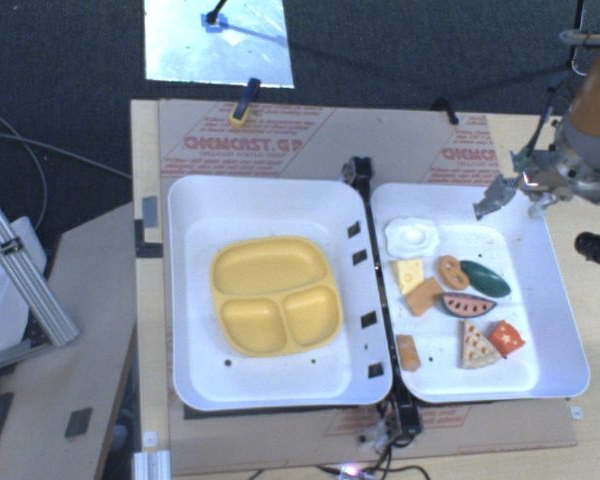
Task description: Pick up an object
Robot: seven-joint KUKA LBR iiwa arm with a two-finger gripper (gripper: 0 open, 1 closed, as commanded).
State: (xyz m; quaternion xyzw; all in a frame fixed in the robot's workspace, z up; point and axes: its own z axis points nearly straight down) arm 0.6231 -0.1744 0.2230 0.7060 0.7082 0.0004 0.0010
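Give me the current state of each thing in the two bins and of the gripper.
Gripper: above the right bin's far edge, holding nothing.
Yellow tray: upright in left bin, compartments bare.
Fried egg: flat, right bin.
Cheese: flat.
Watermelon slice: flat.
Pizza slice: flat.
Strawberry: beside the pizza.

A yellow compartment tray (pixel 274 294) is seated in the left bin (pixel 185 268). A reflective sheet (pixel 217 28) is laid on dark carpet (pixel 60 48) beyond the desk (pixel 280 138).
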